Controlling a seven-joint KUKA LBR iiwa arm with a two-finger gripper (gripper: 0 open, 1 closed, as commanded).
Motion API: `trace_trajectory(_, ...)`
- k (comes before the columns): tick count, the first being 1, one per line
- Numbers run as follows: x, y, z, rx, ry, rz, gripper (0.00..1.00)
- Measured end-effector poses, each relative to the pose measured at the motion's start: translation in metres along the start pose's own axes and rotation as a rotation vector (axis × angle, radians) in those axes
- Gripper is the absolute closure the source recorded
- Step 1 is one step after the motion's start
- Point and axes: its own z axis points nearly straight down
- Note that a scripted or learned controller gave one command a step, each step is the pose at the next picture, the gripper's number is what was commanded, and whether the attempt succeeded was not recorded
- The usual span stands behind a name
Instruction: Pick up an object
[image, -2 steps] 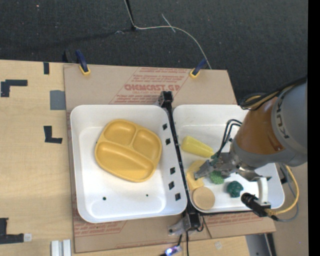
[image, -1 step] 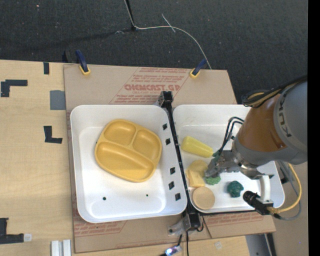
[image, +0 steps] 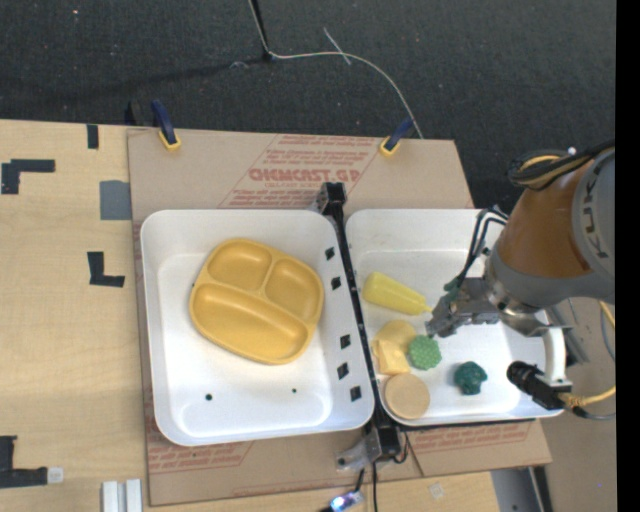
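In the right bin (image: 420, 232) lie a yellow corn-like piece (image: 393, 293), a pale yellow block (image: 392, 345), a light green round piece (image: 425, 354), a dark green broccoli-like piece (image: 469, 377) and a tan disc (image: 407, 396). My gripper (image: 442, 322) hangs low over the bin's middle, just above and to the right of the light green piece. Nothing shows between its fingers. The grey and orange arm (image: 545, 240) comes in from the right.
The left bin (image: 170, 300) holds a yellow divided plate (image: 257, 300). A black divider (image: 345, 300) runs between the bins. Both bins rest on a cardboard sheet (image: 290, 165) clamped at the back. Cables hang near the right bin's front right corner.
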Motion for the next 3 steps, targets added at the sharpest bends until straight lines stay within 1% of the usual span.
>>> trace_trajectory(1,0.0,0.001,-0.053,-0.001,0.0,-0.001,1.0)
trace_trajectory(2,0.045,0.007,-0.047,0.004,0.002,-0.005,1.0)
trace_trajectory(3,0.096,0.013,-0.038,0.006,0.001,-0.005,1.0)
